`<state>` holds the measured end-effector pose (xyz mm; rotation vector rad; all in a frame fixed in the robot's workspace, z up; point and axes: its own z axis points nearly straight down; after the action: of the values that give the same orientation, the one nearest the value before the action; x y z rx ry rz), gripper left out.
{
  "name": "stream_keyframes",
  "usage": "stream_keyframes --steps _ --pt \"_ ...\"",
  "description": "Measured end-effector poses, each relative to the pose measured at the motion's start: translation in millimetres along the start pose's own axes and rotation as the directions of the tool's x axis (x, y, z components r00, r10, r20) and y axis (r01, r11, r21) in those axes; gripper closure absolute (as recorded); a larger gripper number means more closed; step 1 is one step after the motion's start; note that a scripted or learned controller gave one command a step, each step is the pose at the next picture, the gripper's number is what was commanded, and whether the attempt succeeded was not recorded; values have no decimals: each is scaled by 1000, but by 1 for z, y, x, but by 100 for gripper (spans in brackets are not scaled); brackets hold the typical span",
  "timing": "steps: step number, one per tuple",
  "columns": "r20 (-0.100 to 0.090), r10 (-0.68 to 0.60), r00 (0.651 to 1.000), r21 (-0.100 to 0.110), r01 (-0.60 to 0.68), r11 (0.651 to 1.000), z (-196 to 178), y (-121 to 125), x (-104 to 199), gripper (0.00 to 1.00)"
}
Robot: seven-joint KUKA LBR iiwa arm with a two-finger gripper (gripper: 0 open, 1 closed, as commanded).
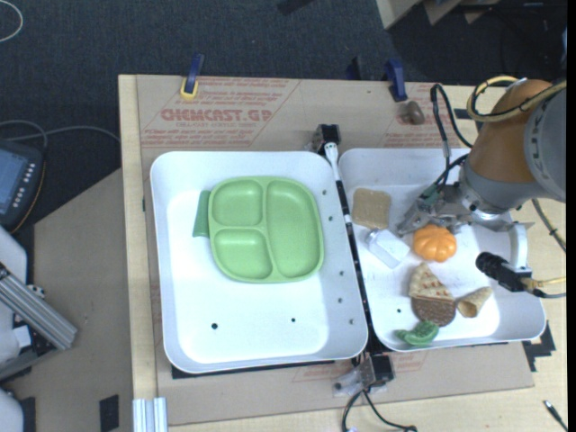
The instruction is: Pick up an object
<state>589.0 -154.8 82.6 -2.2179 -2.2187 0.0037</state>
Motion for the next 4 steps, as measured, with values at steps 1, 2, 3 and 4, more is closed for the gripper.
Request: stream_keyframes --steps 1,2,3,4 --pt "2 1 1000 -6 -1 1000 -13 1 -1 100" --pt "4 0 1000 -11 0 1000 -77 -1 -1 100" --pt "4 -1 1000 -13 1 1000 -139 7 1 100" --pt "3 -1 1000 -8 1 1000 -143 8 1 100"
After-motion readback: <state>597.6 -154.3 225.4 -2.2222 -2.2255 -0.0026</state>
